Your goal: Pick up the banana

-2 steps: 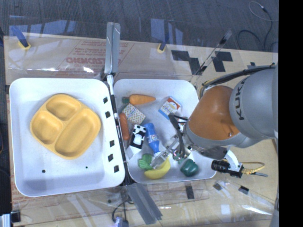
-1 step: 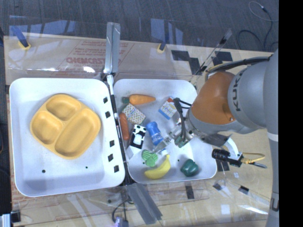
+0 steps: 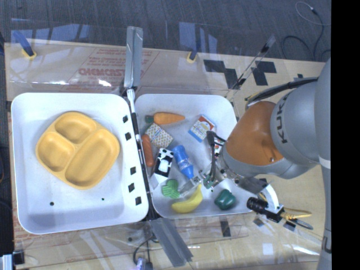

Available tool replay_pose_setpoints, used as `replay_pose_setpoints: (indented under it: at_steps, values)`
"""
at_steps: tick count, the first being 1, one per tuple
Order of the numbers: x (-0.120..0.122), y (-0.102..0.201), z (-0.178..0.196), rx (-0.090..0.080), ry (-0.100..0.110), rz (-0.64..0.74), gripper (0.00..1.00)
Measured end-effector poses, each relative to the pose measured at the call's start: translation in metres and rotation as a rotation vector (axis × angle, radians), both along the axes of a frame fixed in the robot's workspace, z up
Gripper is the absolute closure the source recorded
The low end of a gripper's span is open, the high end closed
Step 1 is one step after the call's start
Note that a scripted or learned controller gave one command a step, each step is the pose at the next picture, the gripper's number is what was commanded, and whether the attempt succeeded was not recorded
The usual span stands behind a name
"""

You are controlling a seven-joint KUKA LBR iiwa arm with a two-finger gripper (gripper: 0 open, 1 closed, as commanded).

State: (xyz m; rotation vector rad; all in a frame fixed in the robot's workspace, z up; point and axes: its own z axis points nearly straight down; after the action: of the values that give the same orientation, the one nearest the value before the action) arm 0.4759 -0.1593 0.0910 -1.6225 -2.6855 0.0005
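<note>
The banana (image 3: 189, 202) lies in the right bin (image 3: 185, 101), at its near edge, curving up at both ends, with a green leafy toy (image 3: 170, 188) touching its left end and a dark green pepper (image 3: 225, 199) just beside it on the right. The gripper (image 3: 210, 179) hangs just above and to the right of the banana's upper tip, near a blue bottle (image 3: 183, 160); its thin fingers reach down towards the bin floor, but I cannot tell from this slanted view whether they are spread or closed, and nothing shows between them. Further back in the bin sit a carrot (image 3: 168, 117), a small carton (image 3: 201, 129) and a black-and-white cube (image 3: 163, 161); the left bin (image 3: 28, 151) holds a yellow divided plate (image 3: 78, 149). The banana looks like a plastic toy: probably light, stiff and smooth, so it may slip or roll out of a loose pinch. The best hold is likely across the thick middle of the curve, fingers closing over its narrow width, rather than at the tapered tips. The bin wall right behind it and the close neighbours leave little room, so a finger could land on the pepper or the green toy instead.
</note>
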Motion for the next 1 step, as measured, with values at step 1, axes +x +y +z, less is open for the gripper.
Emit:
replay_pose_setpoints:
  at_steps: [1]
  values:
    - [0.0007,0.0001,0.0099,-0.001,0.000,0.005,1.00]
